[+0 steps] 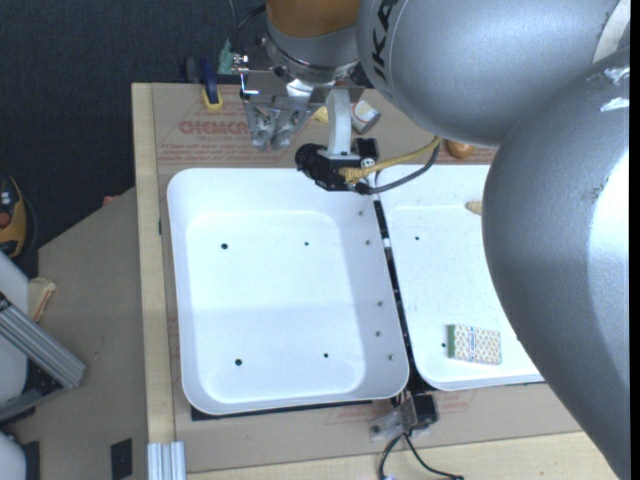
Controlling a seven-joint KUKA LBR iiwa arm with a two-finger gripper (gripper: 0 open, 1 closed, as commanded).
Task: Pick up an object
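Grey arm (560, 218) closest, covering much of right bin (440, 258). Clear candidate: small patterned packet (473, 344), flat near that bin's front rim. Gripper (272, 136) hanging beyond far rim of left bin (185, 298), well apart from packet; opening impossible to tell, nothing seen held. Risk: descending off target; flat packet slipping. Tan scrap (473, 207) cut off by arm, unidentifiable.

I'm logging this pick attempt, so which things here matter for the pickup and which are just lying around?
For the job: hand; small patterned pad in the right bin.
Just lying about: left bin; blue and yellow clamp at the far edge of the bench; metal rail beside the bench.
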